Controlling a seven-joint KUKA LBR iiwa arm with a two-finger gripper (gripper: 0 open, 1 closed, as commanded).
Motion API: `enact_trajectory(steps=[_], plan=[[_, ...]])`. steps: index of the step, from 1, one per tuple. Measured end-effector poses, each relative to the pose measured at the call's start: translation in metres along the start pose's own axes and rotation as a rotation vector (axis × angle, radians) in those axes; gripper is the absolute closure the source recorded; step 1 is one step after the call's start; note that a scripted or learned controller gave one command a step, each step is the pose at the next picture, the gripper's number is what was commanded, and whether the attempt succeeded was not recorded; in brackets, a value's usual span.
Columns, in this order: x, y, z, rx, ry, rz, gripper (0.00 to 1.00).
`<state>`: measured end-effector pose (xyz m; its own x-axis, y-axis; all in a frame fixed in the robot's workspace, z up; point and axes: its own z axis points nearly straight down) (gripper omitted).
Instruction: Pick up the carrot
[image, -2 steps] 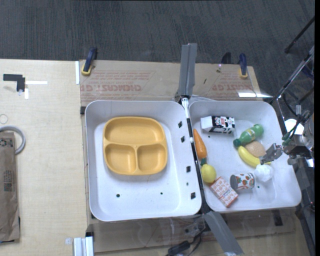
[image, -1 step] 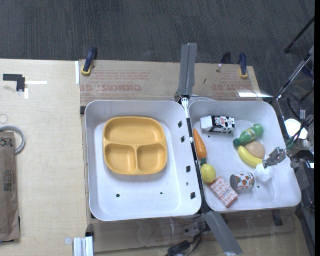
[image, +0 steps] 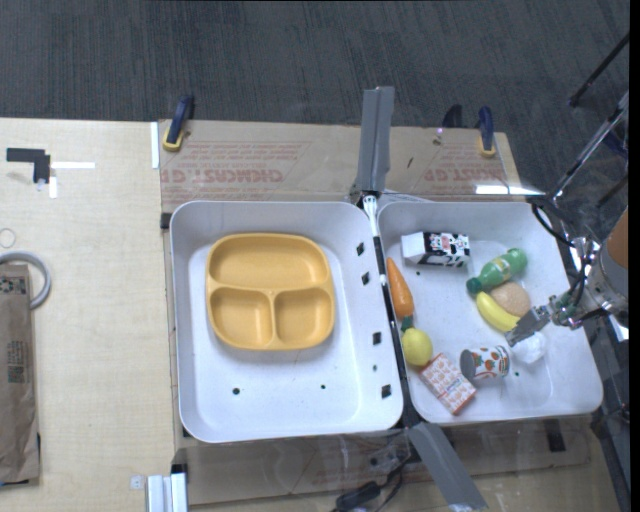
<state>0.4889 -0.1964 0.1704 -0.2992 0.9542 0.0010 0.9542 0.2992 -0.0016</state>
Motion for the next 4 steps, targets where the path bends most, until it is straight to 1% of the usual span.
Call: enact_trajectory(steps=[1, 2, 3, 4], plan=[[-0.001, 0.001, -0.008, -0.001, -0.001, 0.003, 1.00], [-0.001, 0.022, 0.031, 0.001, 0.000, 0.177, 1.00], [0.069, 0.053, 0.080, 0.001, 0.000, -0.062, 1.00], [0.068, 0.053, 0.071, 0.001, 0.000, -0.059, 1.00]])
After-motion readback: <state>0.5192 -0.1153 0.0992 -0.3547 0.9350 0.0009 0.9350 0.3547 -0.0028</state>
